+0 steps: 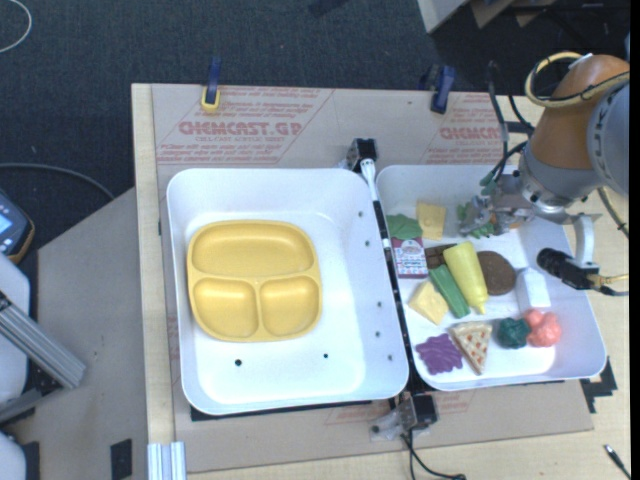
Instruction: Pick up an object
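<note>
Your gripper (480, 215) hangs low over the far part of the right bin (580, 363), at the table's right side. Something small and green sits right at it, but you cannot tell from this slant whether that piece is held or merely lies beneath.

The pickable things are toy foods crowded in that bin. Nearest the gripper are a pale yellow cheese block (431, 218) and a green leaf piece (403, 226) toward the bin's far-left corner. In the middle, a yellow corn cob (466, 273) lies touching a green pod (448, 290) and a brown disc (495, 273). Along the near edge lie purple grapes (438, 352), a pizza slice (473, 344), a dark green broccoli (513, 332) and a pink piece (542, 328).

Judge them all as light, stiff, smooth plastic, likely to skid under a glancing touch. The cheese block looks easiest: take it across its flat sides. The left bin (200, 388) holds a yellow divided tray (255, 278).
</note>
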{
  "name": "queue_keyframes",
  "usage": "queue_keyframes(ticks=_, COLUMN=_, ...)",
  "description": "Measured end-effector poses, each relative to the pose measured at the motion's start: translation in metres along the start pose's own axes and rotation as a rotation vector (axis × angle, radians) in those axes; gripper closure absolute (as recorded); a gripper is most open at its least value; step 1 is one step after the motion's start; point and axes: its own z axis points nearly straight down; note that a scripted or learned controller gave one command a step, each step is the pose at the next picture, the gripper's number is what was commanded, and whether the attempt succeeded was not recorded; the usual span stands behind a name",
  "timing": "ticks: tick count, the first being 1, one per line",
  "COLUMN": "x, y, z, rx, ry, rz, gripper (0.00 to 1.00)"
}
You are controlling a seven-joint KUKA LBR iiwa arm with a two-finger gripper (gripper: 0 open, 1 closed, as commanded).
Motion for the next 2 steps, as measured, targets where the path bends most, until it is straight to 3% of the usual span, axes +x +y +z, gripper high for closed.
queue_keyframes(ticks=2, x=-0.010, y=-0.010, z=-0.107, rx=-0.007, ry=-0.003, rz=0.002, gripper=1.00)
